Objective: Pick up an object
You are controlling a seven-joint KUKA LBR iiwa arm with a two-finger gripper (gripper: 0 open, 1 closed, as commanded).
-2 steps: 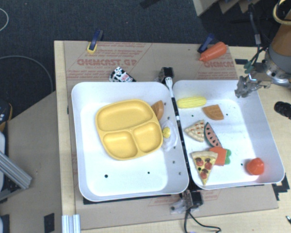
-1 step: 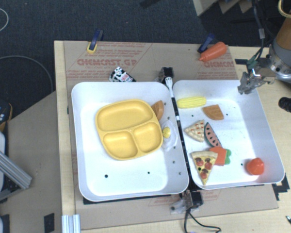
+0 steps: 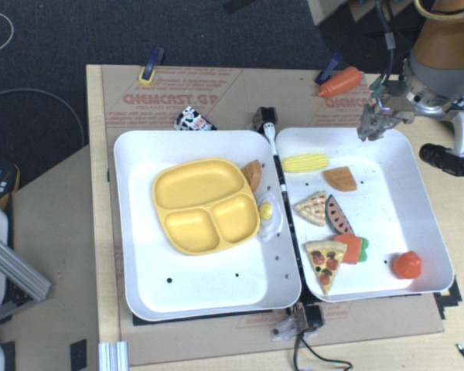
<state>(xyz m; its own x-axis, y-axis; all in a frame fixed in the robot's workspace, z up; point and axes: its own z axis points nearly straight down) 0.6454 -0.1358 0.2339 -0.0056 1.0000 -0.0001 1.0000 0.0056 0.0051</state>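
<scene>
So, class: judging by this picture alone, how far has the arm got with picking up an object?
Nothing looks picked yet. The grey two-finger gripper hangs over the right white bin's far rim, with nothing seen between its fingers. The yellow toy corn cob, orange wedge and red ball lie in that bin. Descent, grasp and lift remain.

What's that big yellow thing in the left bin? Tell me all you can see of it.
It is a yellow tray with three compartments: one wide one across the top and two smaller ones below. It looks like smooth moulded plastic with rounded corners. It lies flat, turned slightly askew, in the left bin. A brown toy piece touches its upper right edge and a small yellow item sits against its right side.
</scene>
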